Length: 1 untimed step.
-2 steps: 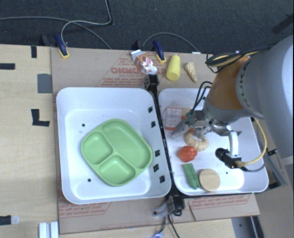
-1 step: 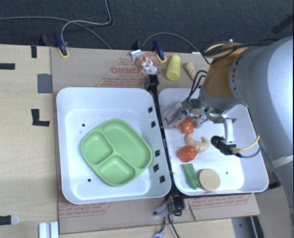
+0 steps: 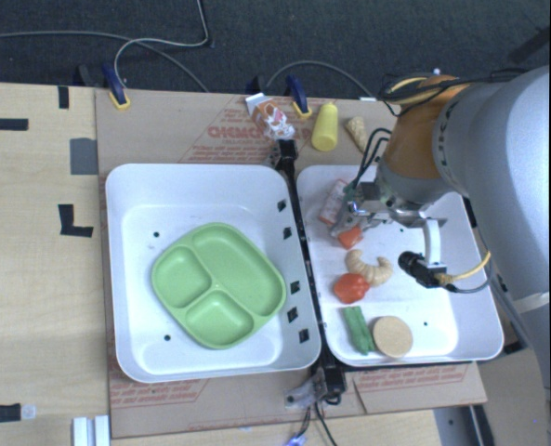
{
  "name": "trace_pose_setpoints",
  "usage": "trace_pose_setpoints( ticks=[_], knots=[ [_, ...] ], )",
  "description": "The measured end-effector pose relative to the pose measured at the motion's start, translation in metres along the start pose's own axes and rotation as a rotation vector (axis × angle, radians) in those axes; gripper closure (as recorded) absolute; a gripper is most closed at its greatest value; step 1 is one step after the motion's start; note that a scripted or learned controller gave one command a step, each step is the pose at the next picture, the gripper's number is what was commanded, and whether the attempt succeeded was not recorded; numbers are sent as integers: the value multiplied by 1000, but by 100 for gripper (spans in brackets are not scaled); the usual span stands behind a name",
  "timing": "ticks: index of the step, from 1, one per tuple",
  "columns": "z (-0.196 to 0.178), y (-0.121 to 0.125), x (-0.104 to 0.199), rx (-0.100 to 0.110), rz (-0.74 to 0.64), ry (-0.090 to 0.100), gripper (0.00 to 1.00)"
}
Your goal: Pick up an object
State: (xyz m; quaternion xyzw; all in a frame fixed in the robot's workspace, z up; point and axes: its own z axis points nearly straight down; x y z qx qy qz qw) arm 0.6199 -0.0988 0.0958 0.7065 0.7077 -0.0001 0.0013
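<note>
My gripper (image 3: 353, 214) is low in the right bin (image 3: 461, 337), near its upper left part. Right below it lies a small orange-red piece (image 3: 349, 238), touching or nearly touching the gripper's tip. A clear packet with red print (image 3: 330, 203) sits just left of the gripper. Further toward the front lie a tan curved pastry (image 3: 370, 267), a red tomato-like ball (image 3: 351, 288), a green stick (image 3: 356, 329) and a round tan biscuit (image 3: 392, 335). Nothing visibly hangs from the gripper.
The left bin (image 3: 131, 203) holds a green divided plate (image 3: 217, 284). Behind the bins on the cardboard lie a yellow bottle (image 3: 324, 126), a tan piece (image 3: 357, 134) and a small white-red packet (image 3: 269, 114). The arm's grey body (image 3: 498, 156) covers the right bin's far right side.
</note>
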Motion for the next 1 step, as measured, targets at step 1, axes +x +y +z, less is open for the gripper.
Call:
trace_pose_setpoints(
  ticks=[1],
  knots=[
    [-89,-31,61,2,-1,2,100]
  ],
)
